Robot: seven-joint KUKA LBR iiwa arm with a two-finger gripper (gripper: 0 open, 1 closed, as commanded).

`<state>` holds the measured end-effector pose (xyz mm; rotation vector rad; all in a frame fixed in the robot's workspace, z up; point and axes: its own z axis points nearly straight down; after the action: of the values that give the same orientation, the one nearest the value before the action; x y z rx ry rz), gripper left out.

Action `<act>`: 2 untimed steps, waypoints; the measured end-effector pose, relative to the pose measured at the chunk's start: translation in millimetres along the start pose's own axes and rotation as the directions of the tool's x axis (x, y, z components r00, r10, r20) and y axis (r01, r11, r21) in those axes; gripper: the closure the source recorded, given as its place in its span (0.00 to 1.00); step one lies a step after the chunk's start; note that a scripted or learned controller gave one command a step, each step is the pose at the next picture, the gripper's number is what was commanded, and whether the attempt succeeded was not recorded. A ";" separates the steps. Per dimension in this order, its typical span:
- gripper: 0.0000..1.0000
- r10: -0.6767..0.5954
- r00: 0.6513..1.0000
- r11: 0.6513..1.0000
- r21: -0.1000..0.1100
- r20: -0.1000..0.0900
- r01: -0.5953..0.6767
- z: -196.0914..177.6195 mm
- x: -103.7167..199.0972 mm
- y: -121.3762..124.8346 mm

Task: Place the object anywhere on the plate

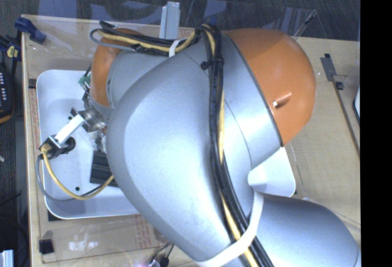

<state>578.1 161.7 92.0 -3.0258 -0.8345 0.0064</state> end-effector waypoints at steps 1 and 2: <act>1.00 0.172 0.985 0.985 0.001 -0.002 -0.172 -100.0 -54.0 95.4; 1.00 0.227 0.974 0.974 -0.001 0.002 -0.227 -75.9 -116.8 -6.6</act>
<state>474.8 107.4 168.3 -3.1032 -0.4834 0.0102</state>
